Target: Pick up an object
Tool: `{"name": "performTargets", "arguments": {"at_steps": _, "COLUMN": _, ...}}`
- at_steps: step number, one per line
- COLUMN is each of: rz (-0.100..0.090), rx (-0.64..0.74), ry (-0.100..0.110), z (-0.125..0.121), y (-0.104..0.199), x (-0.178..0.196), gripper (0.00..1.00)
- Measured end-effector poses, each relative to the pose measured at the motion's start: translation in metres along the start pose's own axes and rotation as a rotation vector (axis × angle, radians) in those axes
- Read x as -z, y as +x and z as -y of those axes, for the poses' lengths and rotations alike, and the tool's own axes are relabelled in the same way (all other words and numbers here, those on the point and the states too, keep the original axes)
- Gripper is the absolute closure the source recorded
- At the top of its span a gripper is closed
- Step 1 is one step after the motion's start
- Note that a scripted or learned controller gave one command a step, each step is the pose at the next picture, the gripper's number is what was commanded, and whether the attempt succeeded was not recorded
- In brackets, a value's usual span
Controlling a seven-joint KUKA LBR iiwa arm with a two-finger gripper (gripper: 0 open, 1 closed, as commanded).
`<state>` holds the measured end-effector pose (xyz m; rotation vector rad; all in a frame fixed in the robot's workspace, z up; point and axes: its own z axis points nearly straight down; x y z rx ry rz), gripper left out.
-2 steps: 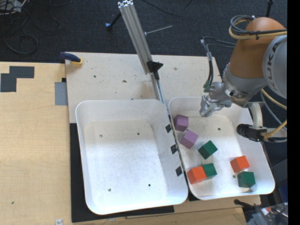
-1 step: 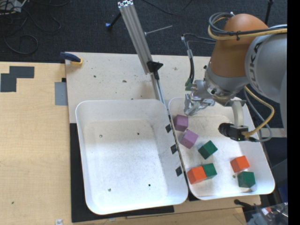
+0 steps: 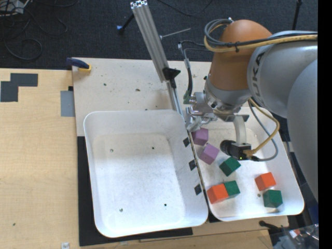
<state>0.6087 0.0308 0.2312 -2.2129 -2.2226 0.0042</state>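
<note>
The camera view shows the right bin holding seven little blocks. A purple block sits by the bin's left wall, near the back. A second purple block lies just beside it, toward the front. Next comes a green block near the middle. An orange block and another green block touch each other close to the front left corner. An orange block and a green block sit near the front right corner.

The gripper hangs low over the back left corner of this bin, just above the first purple block. I cannot tell if it is released or clenched, and no block shows between its fingers.

The left bin has lots of open room. Both bins rest on the tabletop, with bare wood behind them.
</note>
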Motion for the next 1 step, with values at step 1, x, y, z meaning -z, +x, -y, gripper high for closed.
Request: {"name": "performTargets", "arguments": {"at_steps": 1, "rz": 0.000, "rx": 0.001, "ry": -0.003, "z": 0.0031, "y": 0.0552, "x": 0.0087, "gripper": 1.00}}
